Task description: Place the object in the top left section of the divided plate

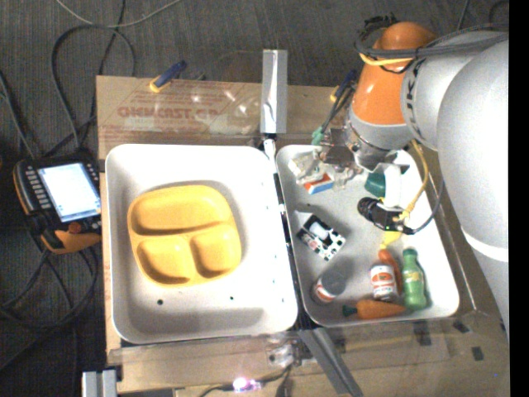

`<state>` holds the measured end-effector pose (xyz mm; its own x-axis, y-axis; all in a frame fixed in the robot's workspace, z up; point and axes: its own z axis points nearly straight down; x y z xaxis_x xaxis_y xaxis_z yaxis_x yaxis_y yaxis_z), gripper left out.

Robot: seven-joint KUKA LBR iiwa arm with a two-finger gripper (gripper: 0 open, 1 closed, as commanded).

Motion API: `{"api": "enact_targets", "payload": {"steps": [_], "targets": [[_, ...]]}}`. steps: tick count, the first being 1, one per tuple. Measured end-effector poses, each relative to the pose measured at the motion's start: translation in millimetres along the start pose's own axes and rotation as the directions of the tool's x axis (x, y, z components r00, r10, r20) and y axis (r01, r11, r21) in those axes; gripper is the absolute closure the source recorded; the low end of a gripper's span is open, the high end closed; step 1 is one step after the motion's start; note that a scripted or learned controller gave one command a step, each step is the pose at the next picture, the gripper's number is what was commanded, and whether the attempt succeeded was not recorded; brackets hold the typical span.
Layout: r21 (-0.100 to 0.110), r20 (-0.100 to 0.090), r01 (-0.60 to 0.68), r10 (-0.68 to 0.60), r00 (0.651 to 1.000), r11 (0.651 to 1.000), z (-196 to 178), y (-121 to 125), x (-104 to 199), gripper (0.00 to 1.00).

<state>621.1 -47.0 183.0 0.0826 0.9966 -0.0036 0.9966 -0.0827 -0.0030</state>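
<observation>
The yellow divided plate (pixel 185 231) lies in the left bin (pixel 124 304), with one wide section at its far side and two smaller ones nearer. My gripper (pixel 316 165) hangs low over the far left corner of the right bin (pixel 450 300). Just beneath it lies a small white packet with red and blue print (pixel 319 185). Whether the packet is between the fingers is hidden by the gripper body.
The right bin also holds a black and white block (pixel 321 237), a grey can (pixel 331 288), a carrot (pixel 380 309), a small red bottle (pixel 382 279), a green bottle (pixel 413 278) and a teal piece (pixel 375 181) beside the wrist. A pendant (pixel 62 193) sits left of the bench.
</observation>
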Motion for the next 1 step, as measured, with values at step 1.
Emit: {"api": "enact_targets", "payload": {"steps": [1], "targets": [[0.002,-0.004,-0.016,0.016,1.000,1.000,-23.4,-40.1,45.7,1.00]]}}
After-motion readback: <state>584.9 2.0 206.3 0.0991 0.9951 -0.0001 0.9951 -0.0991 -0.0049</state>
